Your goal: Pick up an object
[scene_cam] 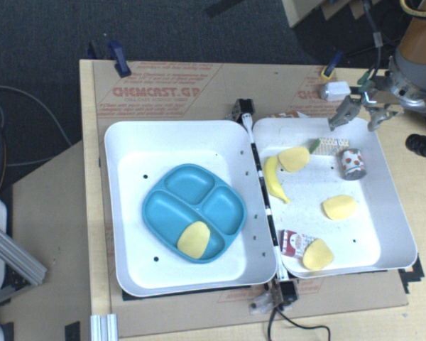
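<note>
- Near left, the left bin point(121, 190) holds a blue divided plate point(192, 208) with a yellow piece point(194, 239) in its near compartment.
- The right bin point(383, 190) holds a banana point(272, 179), yellow pieces, a small can point(352, 163) — bare floor between them.
- Far right, the gripper point(360, 114) hovers over that bin's far rim — fingers spread, gripping nothing.

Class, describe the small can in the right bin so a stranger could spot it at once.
Start at the right bin and look to its far right part. The can lies there on its side beside a small printed box. It is the only shiny cylinder among soft yellow shapes.
</note>
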`<state>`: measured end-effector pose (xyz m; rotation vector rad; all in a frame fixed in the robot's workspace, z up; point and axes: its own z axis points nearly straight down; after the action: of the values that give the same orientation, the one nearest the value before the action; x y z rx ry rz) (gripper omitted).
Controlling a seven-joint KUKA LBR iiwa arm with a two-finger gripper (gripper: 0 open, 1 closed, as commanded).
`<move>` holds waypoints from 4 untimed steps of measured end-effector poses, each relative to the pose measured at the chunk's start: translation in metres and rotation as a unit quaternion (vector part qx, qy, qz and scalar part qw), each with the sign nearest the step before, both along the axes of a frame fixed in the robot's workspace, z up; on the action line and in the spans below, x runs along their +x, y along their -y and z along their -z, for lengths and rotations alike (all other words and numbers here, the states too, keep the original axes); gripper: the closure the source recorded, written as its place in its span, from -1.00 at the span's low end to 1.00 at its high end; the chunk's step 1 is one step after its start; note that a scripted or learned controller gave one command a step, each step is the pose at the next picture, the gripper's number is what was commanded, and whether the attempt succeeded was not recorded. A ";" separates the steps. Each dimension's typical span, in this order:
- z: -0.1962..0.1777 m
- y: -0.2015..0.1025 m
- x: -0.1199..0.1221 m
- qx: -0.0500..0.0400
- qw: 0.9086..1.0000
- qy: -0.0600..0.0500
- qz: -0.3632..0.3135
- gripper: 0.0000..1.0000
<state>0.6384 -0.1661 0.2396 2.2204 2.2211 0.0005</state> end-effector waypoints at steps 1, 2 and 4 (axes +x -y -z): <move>0.106 0.040 0.019 0.000 1.000 -0.002 0.000 -1.00; 0.127 0.049 0.026 -0.001 1.000 0.007 0.000 -1.00; 0.129 0.050 0.026 -0.002 1.000 0.008 -0.001 -1.00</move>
<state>0.6645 -0.2163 0.1104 2.2096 2.2131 0.0131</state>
